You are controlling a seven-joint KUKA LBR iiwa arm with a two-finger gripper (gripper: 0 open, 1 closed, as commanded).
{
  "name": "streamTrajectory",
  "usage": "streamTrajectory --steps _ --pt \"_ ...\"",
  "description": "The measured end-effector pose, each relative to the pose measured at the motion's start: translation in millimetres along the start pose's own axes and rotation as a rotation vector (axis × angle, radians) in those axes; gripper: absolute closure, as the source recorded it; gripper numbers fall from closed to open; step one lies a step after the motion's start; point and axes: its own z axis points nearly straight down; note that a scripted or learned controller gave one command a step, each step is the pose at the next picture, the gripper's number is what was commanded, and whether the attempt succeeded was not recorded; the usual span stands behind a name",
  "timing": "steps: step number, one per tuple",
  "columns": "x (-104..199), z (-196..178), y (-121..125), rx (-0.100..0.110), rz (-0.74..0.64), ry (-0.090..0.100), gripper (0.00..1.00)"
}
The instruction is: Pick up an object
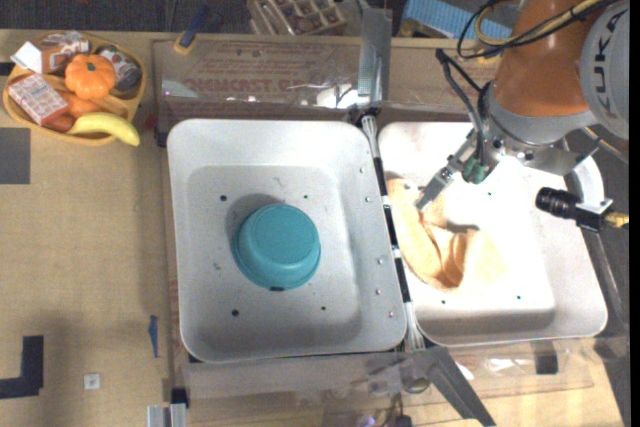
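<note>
- Left bin: a shallow white tray holding one teal bowl, turned upside down and resting near the middle of the tray floor, well apart from the arm.
- Right bin: a second white tray, set just beside the first along a shared inner edge; its floor is brightly lit and partly washed out.
- Cloth: a tan, crumpled item, possibly a soft rag, lying in the left half of the right bin close to the inner wall; the glare makes its exact outline hard to read.
- Arm: grey with an orange band, reaching in from the right and hanging over the upper part of the right bin.
- Gripper: slanted down and to the left, its tip just above the upper edge of the cloth; whether it is clenched, released or touching the cloth cannot be told.
- Basket: stands on the bench at the far left, well apart from both bins, holding a banana, a small pumpkin and some small boxes.
</note>
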Motion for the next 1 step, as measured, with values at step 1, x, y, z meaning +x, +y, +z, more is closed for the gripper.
streamTrajectory --steps 1 --pt "-24.4 70.8 -22.0 0.005 0.209 0.005 0.0"
